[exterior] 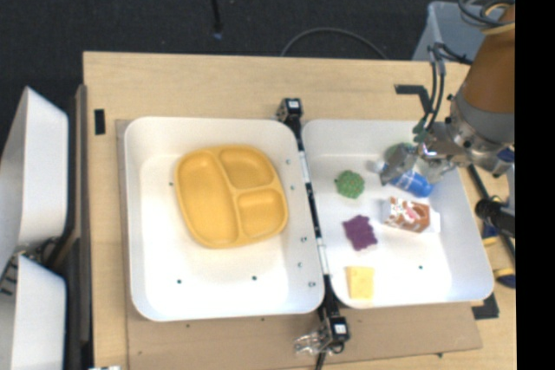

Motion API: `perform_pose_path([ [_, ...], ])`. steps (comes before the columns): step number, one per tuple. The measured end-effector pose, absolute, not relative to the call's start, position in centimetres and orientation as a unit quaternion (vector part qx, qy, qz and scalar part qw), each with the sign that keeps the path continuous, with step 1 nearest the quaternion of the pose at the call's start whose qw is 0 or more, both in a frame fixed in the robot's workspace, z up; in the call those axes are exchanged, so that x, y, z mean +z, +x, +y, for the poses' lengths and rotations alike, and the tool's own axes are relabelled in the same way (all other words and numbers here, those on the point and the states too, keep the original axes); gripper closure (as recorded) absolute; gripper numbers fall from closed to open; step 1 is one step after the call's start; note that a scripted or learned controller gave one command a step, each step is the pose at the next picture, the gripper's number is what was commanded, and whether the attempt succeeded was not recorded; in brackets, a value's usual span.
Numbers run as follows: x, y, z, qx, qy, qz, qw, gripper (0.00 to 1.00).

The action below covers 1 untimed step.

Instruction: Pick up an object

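My gripper (401,164) hangs over the upper middle of the right bin (460,273), reaching in from the right. A small blue object (416,184) lies right under its tip, partly covered by it, and I cannot tell whether they touch. Just below that lies a red and white packet (408,215). To the gripper's left sits a green lumpy ball (349,184). A purple piece (359,232) lies nearer the front, and a yellow block (360,282) rests by the bin's front edge.
The left bin (147,273) holds a yellow divided tray (232,193). A ridge with clips (305,186) separates the two bins. White boxes (35,178) stand off the bench at the left. A grey container (451,26) and cables sit behind the arm.
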<state>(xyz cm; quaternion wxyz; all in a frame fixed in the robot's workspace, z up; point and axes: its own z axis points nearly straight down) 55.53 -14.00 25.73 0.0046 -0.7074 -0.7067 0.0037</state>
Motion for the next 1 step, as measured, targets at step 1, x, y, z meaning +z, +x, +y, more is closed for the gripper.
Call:
perform_pose_path([
  [1,26.42,55.76,-13.97,-0.0002,-0.707,-0.708,-0.001,0.0],
])
